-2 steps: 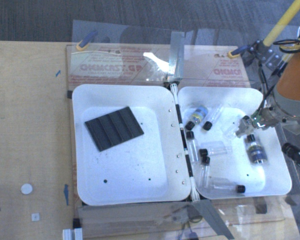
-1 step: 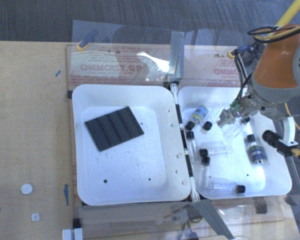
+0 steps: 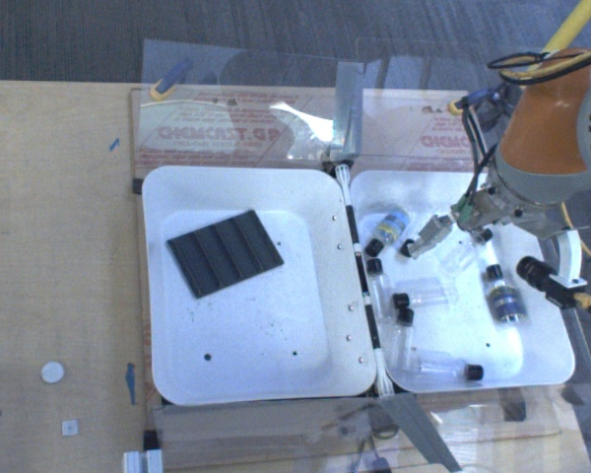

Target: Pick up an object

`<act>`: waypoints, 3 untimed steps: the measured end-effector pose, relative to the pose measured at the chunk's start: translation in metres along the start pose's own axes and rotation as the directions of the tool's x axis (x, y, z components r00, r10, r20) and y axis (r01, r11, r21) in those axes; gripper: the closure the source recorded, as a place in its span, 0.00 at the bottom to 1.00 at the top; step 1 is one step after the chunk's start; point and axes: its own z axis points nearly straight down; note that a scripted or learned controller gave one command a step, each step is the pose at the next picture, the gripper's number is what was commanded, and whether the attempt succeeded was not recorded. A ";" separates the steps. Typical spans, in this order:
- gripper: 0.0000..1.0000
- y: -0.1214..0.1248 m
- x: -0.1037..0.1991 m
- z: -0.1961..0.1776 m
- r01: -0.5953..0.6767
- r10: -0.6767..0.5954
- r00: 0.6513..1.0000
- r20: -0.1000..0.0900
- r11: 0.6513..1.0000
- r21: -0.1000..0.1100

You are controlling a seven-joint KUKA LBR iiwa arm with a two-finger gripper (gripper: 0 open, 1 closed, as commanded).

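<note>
The right bin (image 3: 547, 353) holds several small items: a blue-labelled bottle (image 3: 390, 226) near its back left, a second blue-labelled bottle (image 3: 506, 301) to the right, a clear vial with a black cap (image 3: 421, 294) in the middle, and another clear vial (image 3: 445, 368) by the front wall. Loose black caps (image 3: 375, 255) lie along the left wall. My gripper (image 3: 428, 236) hangs low over the bin's back middle, just right of the first bottle and above the middle vial. I see nothing held in it.
A dark grey ribbed slab (image 3: 225, 252) lies at a slant in the left bin (image 3: 276, 333). The grey and orange arm (image 3: 547, 126) covers the right bin's back right corner. Clear plastic sheeting (image 3: 236, 131) stands behind both bins.
</note>
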 end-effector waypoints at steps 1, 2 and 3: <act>0.00 0.003 -0.061 0.039 0.097 -0.097 0.995 0.001 0.995 0.000; 0.00 -0.052 -0.086 0.035 0.121 -0.121 0.993 -0.003 0.993 0.002; 0.00 -0.062 -0.096 0.093 0.228 -0.228 0.974 -0.011 0.974 -0.002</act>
